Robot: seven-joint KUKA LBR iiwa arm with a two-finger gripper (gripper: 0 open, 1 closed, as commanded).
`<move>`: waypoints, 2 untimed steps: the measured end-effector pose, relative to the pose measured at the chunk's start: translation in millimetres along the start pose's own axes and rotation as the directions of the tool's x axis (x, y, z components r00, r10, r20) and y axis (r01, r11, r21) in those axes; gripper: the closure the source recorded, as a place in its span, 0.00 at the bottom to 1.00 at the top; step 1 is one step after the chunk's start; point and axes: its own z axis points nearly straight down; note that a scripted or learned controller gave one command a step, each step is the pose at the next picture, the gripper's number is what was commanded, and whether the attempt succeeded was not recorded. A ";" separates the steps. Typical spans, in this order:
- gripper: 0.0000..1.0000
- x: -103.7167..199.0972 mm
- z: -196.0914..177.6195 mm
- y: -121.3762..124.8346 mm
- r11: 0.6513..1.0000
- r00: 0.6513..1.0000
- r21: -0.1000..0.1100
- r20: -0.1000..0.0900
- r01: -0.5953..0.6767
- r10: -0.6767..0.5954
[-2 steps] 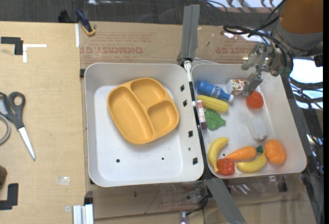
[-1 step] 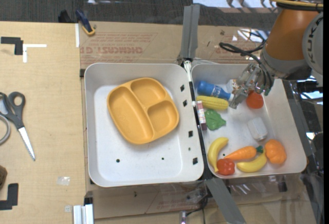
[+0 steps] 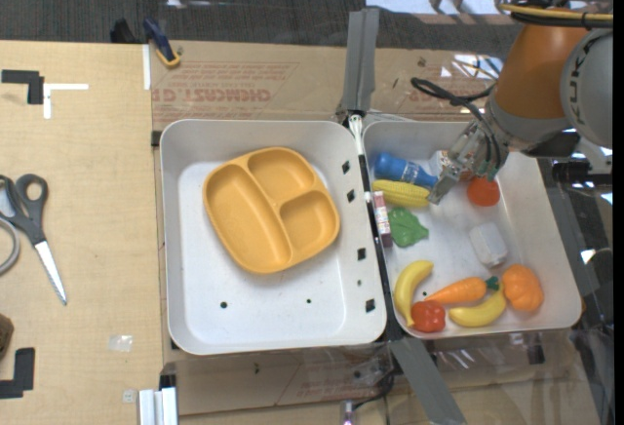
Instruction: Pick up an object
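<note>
We see the gripper (image 3: 456, 170) low in the back of the right bin (image 3: 558, 209), reaching in from the right under the grey arm (image 3: 585, 92) with its orange band (image 3: 539, 72). Whether it is released or clenched we cannot tell, and we see no toy between its tips.

Closest to it are the things it could pick: a blue bottle (image 3: 400, 167) just to its left, a corn cob (image 3: 402, 193) lying below the bottle, and a red tomato (image 3: 483, 191) just to its right. All three sit on the bin floor, near the gripper.

Further toward us in the same bin lie a green leafy toy (image 3: 408, 229), a pale grey block (image 3: 488, 243), a banana (image 3: 410, 285), a carrot (image 3: 460, 291), a second banana (image 3: 480, 312), a red pepper (image 3: 428, 317) and an orange (image 3: 523, 288). A pink-labelled stick (image 3: 381, 221) rests along the bin's left wall.

The left bin (image 3: 175, 248) bears a yellow divided plate (image 3: 270, 209), lying flat and slightly turned.

On the wooden bench (image 3: 78, 248) well to the left lie scissors (image 3: 39, 228).
</note>
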 end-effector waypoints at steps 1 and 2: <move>0.00 -6.0 1.0 22.9 0.997 0.997 0.006 -0.006 -0.071 0.071; 0.00 6.7 0.5 -6.4 0.980 0.980 -0.007 -0.003 -0.199 0.199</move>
